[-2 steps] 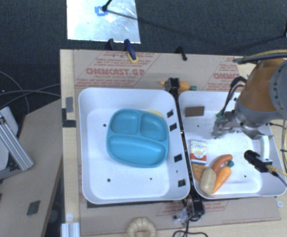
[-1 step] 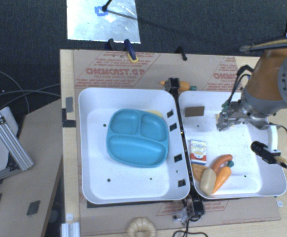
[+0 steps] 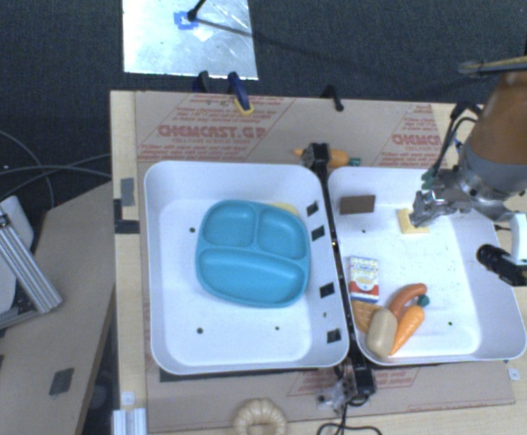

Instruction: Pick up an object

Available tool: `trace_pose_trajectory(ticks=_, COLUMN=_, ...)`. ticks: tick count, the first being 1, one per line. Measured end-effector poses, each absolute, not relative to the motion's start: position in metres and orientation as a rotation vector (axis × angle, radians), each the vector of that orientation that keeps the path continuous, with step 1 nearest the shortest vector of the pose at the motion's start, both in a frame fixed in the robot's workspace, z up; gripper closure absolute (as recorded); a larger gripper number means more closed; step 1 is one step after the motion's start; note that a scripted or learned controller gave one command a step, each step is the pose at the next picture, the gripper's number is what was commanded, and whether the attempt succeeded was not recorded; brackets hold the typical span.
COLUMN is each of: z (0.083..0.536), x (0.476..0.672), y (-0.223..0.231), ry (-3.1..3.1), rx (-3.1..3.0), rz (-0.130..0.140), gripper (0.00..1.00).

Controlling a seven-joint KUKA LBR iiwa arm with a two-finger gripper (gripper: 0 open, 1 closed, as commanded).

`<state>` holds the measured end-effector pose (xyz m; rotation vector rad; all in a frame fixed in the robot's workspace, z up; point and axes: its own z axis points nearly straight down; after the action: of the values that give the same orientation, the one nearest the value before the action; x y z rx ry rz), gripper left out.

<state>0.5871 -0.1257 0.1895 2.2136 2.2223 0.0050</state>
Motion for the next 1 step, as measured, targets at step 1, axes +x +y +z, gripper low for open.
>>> trace_pose_trajectory(ticks=1, z=0.2271, x=0.5886, y=-0.1259, ry=2.223, rx=2.212, rz=0.006, gripper=1.00)
